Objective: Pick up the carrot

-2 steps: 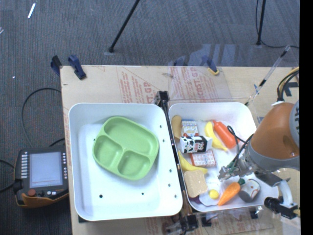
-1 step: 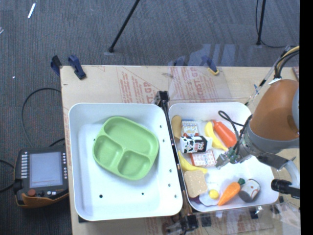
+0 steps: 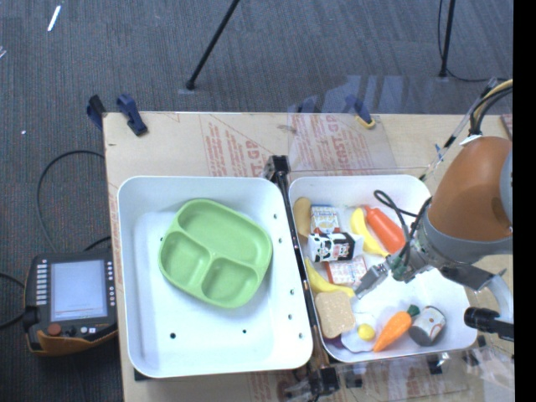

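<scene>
The carrot (image 3: 390, 331), orange with a green top, lies tilted near the front of the right bin (image 3: 419, 188), between a fried-egg toy (image 3: 365, 332) and a grey can (image 3: 429, 326). My gripper (image 3: 369, 281) hangs over the middle of this bin, pointing down and to the left, above and to the left of the carrot and apart from it. It sits close to a small red-and-white box (image 3: 346, 270) and a yellow banana (image 3: 327, 282). Nothing shows in its grasp.
The right bin also holds a cow-patterned milk carton (image 3: 332, 246), a bread slice (image 3: 335, 312), a second banana (image 3: 363, 229), an orange-red sausage-like toy (image 3: 385, 225) and another small box (image 3: 325, 219). A green divided plate (image 3: 216, 254) lies in the left bin (image 3: 134, 224).
</scene>
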Available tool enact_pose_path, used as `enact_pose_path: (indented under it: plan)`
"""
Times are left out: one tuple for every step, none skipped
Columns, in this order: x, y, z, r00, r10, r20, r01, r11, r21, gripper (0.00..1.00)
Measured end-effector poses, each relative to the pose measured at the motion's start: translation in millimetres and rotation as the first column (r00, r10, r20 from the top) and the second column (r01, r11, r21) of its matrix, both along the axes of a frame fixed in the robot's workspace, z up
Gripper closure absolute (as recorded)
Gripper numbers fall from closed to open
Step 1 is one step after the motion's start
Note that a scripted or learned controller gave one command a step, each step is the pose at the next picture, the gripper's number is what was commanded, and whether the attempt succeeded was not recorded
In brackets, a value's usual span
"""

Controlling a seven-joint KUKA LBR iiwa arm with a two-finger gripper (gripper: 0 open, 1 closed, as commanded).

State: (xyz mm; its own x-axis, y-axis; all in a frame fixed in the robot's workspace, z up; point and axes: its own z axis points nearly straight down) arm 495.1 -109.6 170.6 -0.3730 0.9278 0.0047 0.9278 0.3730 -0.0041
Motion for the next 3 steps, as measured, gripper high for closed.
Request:
enact_pose_path:
  plan:
    - [-17,-51,-82,0.994,0.111,0.009,-0.111,0.994,0.000,0.00]
    - [-18,-52,-74,0.995,0.102,0.003,-0.102,0.995,0.005,1.00]
    - [-15,3,-3,0.985,0.173,0.006,-0.173,0.985,0.000,1.00]
